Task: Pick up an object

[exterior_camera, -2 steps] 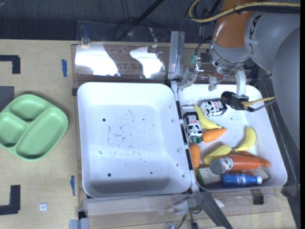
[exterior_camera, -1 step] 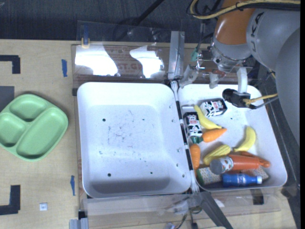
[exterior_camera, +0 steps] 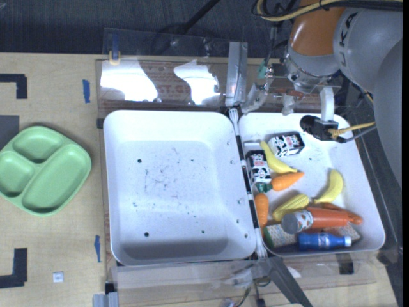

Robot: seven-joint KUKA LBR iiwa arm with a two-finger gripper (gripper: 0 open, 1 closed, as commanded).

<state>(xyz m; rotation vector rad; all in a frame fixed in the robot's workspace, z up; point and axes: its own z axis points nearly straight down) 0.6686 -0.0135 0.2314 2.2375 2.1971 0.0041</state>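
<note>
The right bin (exterior_camera: pixel 367 190) holds several things: a black-and-white box (exterior_camera: pixel 285 144), a second small box (exterior_camera: pixel 257 165), a yellow banana (exterior_camera: pixel 279 163), a small carrot (exterior_camera: pixel 285 181), another banana (exterior_camera: pixel 332 186), a third yellow piece (exterior_camera: pixel 291 204), a carrot (exterior_camera: pixel 261 210) against the left wall, an orange bottle with a grey cap (exterior_camera: pixel 323 219) and a blue bottle (exterior_camera: pixel 323 240). My gripper (exterior_camera: pixel 271 101) hangs over this bin's far left corner, above and beyond the black-and-white box. It is open, with nothing between its fingers.
The left bin (exterior_camera: pixel 172 184) lies beside the right one, sharing a middle wall. A green divided plate (exterior_camera: pixel 42 169) rests on the bench at far left. A clear plastic sheet (exterior_camera: pixel 166 75) stands behind the left bin. The arm fills the top right.
</note>
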